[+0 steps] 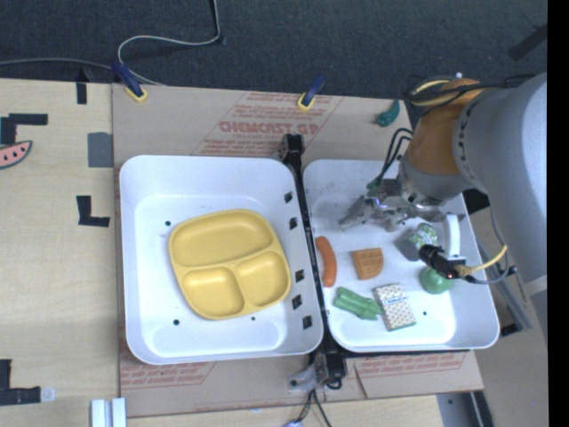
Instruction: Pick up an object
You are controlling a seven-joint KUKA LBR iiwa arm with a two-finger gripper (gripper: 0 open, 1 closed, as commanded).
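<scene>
My gripper (372, 215) hangs low over the upper middle of the right bin (471, 327), its metal fingers (351, 215) spread open with nothing between them. Below it lie an orange sausage (326, 261) by the bin's left wall, a brown square of toast (366, 261), a green bean pod (356, 303) and a small patterned box (393, 306). To the gripper's right, under the wrist, sit a small green-and-white item (425, 236) and a round green object (436, 281). None of these touches the fingers.
The left bin (142, 238) holds a yellow divided plate (231, 262). A black divider (302, 238) runs between the bins. The grey arm with its orange band (440, 140) covers the right bin's upper right corner. Cables and clips lie on the cardboard behind.
</scene>
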